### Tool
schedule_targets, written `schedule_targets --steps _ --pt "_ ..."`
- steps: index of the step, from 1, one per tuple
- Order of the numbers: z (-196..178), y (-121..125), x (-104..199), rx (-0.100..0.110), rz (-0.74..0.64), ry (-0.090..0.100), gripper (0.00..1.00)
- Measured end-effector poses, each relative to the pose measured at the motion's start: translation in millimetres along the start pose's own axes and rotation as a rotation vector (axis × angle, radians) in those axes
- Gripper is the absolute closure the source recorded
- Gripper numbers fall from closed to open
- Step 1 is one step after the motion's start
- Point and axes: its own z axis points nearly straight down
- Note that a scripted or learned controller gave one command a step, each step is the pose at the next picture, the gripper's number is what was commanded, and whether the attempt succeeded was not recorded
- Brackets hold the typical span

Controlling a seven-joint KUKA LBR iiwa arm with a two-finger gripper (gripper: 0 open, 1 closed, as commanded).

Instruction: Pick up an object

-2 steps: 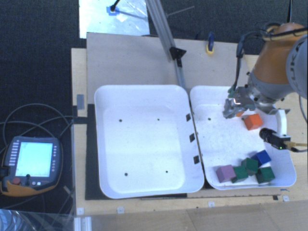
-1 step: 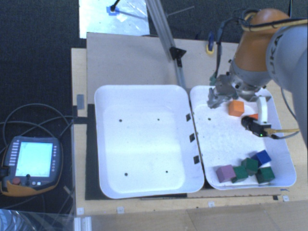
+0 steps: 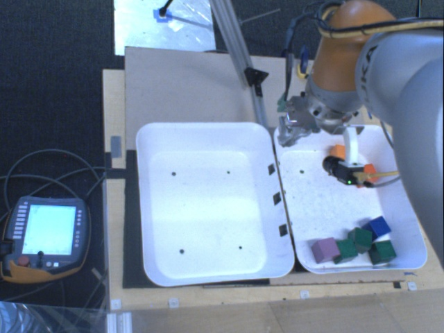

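The arm (image 3: pixel 406 68) reaches in from the right, its grey bulk covering the upper right of the view; it bends down through the orange band (image 3: pixel 350 37) to the wrist. The gripper (image 3: pixel 290 132) hangs over the far left corner of the right bin (image 3: pixel 409 255), just beside the wall where that bin meets the left bin (image 3: pixel 208 132). From above it is a small blurred metal lump, and whether the claw is apart or together I cannot tell.

The arm hides the right bin's far right rim and part of its right side; a small orange thing (image 3: pixel 338 150) below the wrist is half covered and too unclear to name.

The blocks lie well apart from the gripper, bunched in the near right corner of the right bin: a purple block (image 3: pixel 322 249) leftmost, touching a green block (image 3: pixel 345 250); a dark green block (image 3: pixel 361 238) just behind that; a blue block (image 3: pixel 379 226) farther back and to the right; a second green block (image 3: pixel 382 252) by the near rim. The left bin's floor shows four small dark dots. Left of the bench a teach pendant (image 3: pixel 45 238) lies on the dark floor, its screen lit, with cables looped around it.
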Motion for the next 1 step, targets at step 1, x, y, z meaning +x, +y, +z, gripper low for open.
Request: schedule_targets --steps 1 --pt "0.5 22.3 47.4 0.0 0.0 0.0 1.0"
